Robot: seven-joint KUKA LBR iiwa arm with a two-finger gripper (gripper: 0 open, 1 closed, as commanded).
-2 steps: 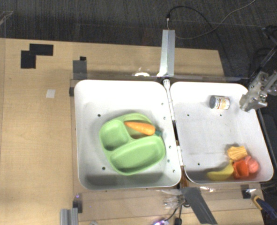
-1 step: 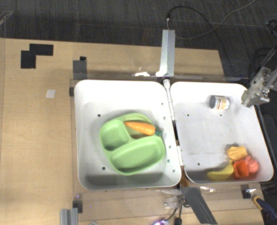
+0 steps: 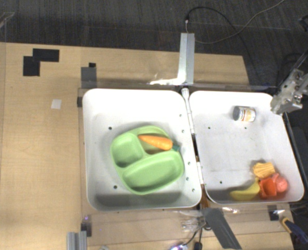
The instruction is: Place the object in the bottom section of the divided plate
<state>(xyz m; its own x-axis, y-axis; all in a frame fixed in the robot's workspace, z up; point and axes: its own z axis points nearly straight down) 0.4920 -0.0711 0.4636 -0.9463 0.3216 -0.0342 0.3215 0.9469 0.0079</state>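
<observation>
A green plastic divided plate (image 3: pixel 147 163) has its large bottom section bare, awaiting an object, while the grey claw (image 3: pixel 285 102), its opening impossible to tell, hovers over the right white bin's (image 3: pixel 221 155) rim.

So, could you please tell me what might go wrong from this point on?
The banana, tomato and corn piece huddle in the right bin's near corner, so a grab there may catch the wrong item or the wall. The can lies on its side and could roll away. The carrot already sits on the divided plate, near the target section.
</observation>
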